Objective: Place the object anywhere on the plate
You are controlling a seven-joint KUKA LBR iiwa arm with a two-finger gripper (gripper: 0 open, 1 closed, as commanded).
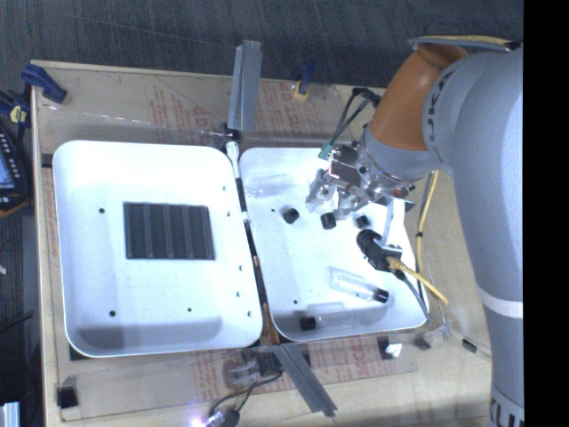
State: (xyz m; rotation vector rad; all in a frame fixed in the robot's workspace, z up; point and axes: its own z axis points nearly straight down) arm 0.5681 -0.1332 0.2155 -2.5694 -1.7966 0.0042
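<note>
1. Step in hand, by my read: pick phase, nothing placed yet. The arm (462, 132) reaches over the right bin (267, 265), with the pincer (342, 205) low over the bin's upper middle.
2. Pincer state: can't tell. The head is a cluster of metal and dark parts seen from above at a slant, and nothing can be confirmed as held.
3. Candidate objects, all in the right bin:
   - small dark piece (290, 213), just left of the pincer
   - second dark piece (328, 221), right under or beside the head; touching or not is unclear
   - clear tube with dark cap (357, 286), lower right
   - another clear tube (320, 311) near the front wall, dark block (308, 324) beside it
   - faint clear item (267, 185), upper left corner
   The task doesn't say which one is meant.
4. Plate: the dark ribbed rectangle (169, 230) in the left bin (89, 327) is the likely target. Well apart from the pincer, across the divider between the bins.
5. Next move calls for a confirmed grasp first, then a lift clear of the bin walls, a traverse left over the divider, and a descent onto the dark rectangle.
6. Risk: the small pieces and clear tubes look likely to slip or roll, so verify hold after lift before traversing.
</note>
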